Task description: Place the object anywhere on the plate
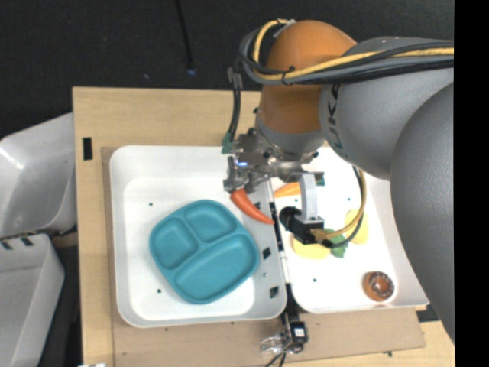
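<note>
Bench [92,205] of pale wood under two shallow white bins set side by side; dark floor beyond it at 12 o'clock, and a white housing [34,182] off the bench edge at 9 o'clock. Left bin [126,197] carries a teal plate [202,251] with three compartments, lying flat near the bin's middle, tilted so its large compartment faces 5 o'clock. Right bin [397,289] holds a yellow flat piece [325,249] near the divider and a small brown ring-shaped item [378,284] at about 5 o'clock, well apart from the plate.

Arm [306,75] comes in from 3 o'clock, orange band above the wrist, cables looped over the top. Tool [256,180] hangs over the shared wall between the bins, at about 1 o'clock from the plate. An orange carrot-like object [250,205] sits directly below the tool, slanting from 10 to 4 o'clock, its lower end over the divider. It lies just beside the plate's upper right rim, not on the plate. The wrist hardware hides the contact; cannot tell how wide the tool stands or whether it grips the object.
</note>
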